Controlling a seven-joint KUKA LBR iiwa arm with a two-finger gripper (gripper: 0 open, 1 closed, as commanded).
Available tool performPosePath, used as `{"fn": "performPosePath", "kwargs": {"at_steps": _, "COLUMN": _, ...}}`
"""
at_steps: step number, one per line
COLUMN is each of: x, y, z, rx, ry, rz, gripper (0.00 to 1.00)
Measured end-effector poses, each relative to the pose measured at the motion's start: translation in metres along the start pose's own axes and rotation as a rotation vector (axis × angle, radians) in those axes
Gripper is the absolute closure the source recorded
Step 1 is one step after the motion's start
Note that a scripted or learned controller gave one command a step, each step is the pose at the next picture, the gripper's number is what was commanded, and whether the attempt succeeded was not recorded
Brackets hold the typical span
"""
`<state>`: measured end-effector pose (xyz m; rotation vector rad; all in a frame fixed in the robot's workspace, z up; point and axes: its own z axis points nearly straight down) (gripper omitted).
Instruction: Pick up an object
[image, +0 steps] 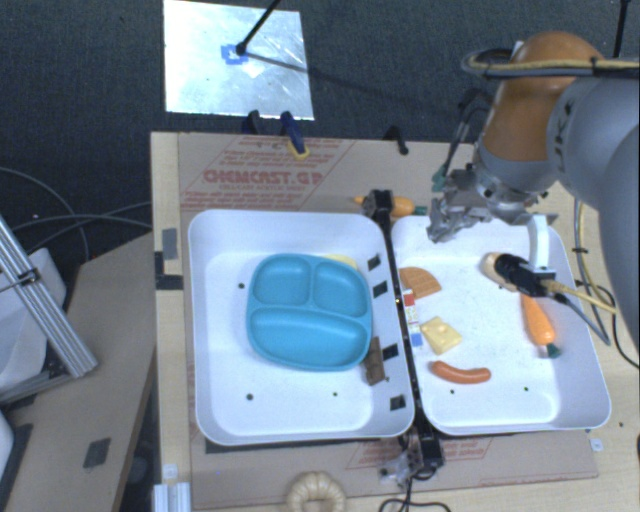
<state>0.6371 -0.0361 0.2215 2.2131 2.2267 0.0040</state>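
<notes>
Jaw state cannot be told at this slant; nothing is seen pinched between them. Gripper (441, 230) is shown low over the far left corner of the right bin (520, 405), hung from the arm (585, 120), which is brought in from the right. Four loose things are seen on the right bin's floor, all apart from the gripper: an orange wedge (420, 282), nearest to it and close to the wall shared with the left bin; a yellow block (441, 334), nearer the viewer than the wedge; a sausage (461, 374), laid crosswise towards the front; and a carrot (538, 320), laid lengthwise by the right wall. Each of the four is set apart from the others. Left bin (225, 400) is occupied by a blue divided plate (308, 310), laid flat at its middle; a yellow thing (344, 262) is partly hidden behind the plate's far edge, and a small brown thing (375, 363) is set against the shared wall, just beside the plate's near right corner. An orange thing (401, 207) is seen outside the bins, beyond the far end of the shared wall. Both bins are borne on a brown board (260, 175).
</notes>
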Motion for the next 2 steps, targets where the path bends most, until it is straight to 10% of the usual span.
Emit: {"fn": "performPosePath", "kwargs": {"at_steps": 2, "x": 0.0009, "y": -0.0057, "z": 0.0048, "rx": 0.001, "ry": -0.002, "rz": 0.003, "gripper": 1.0}}
